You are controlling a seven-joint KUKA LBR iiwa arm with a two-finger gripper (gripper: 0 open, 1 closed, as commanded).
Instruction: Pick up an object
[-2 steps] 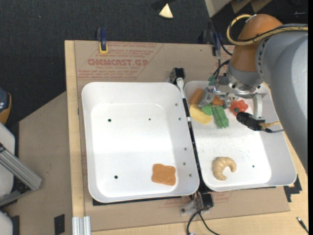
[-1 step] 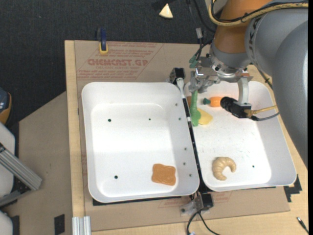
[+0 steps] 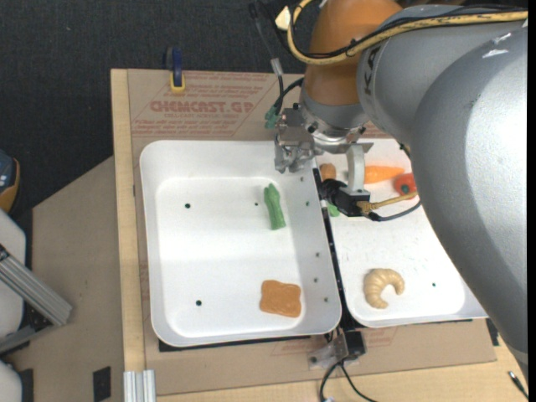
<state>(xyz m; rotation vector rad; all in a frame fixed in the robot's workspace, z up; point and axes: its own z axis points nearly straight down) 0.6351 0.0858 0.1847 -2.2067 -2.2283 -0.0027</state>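
A green pod-shaped object lies in the upper right part of the left bin. An orange-brown toast-like piece rests near that bin's front right corner. The right bin holds a pale croissant at the front and an orange carrot at the back. My gripper hangs over the back right corner of the left bin, just above and behind the green object, with nothing seen in it.
The grey arm covers much of the right bin's far side. A small brown item and a red piece lie near the carrot. A black cable loops by the divider between the bins.
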